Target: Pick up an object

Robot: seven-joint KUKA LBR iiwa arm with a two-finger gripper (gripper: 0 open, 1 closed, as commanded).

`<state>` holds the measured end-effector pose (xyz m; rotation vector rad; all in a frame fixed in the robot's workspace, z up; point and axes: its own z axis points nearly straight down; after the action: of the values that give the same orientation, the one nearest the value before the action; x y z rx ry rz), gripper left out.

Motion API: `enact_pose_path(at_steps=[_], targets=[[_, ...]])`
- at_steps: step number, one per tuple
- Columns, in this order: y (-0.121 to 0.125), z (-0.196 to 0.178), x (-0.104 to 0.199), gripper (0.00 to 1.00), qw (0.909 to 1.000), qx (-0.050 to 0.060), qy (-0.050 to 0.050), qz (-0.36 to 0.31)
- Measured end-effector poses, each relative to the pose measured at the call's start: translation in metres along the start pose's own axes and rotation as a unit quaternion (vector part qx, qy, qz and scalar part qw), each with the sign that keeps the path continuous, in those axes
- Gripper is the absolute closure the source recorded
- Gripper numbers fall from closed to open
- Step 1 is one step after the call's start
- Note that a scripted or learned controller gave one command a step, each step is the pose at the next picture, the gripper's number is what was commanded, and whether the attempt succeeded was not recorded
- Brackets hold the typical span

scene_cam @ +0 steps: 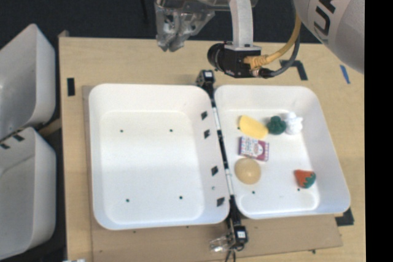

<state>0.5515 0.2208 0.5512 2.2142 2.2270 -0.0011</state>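
In the right bin (319,132), nearest the camera, lay a red-and-green strawberry-like toy (305,178) and a tan ball (248,170), then a small purple-and-white packet (253,148), a yellow piece (252,126) and a green-and-white object (284,124) along the far side. The left bin (147,153) sat beside it. Farthest back, the gripper (172,34) hung above the bench beyond the left bin, touching nothing; whether its fingers were parted could not be told.

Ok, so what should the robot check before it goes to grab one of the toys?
1. Toys to pick in the right bin: ok, five there.
2. Yellow toy apart from its neighbours: ok.
3. Green ball free: not ok, it touches the white thing.
4. Tool above a toy: not ok, it hangs beyond the bins.
5. Tool open: cannot tell.
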Motion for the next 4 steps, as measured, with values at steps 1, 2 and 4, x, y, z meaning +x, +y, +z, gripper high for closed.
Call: enact_pose_path(at_steps=[1, 2, 4], targets=[[0.001, -0.011, -0.001, 1.00, 1.0000, -0.001, 0.000, -0.001], [0.001, -0.022, -0.002, 1.00, 1.0000, -0.002, 0.000, -0.002], [0.003, -0.043, -0.003, 1.00, 1.0000, -0.003, -0.002, -0.003]])
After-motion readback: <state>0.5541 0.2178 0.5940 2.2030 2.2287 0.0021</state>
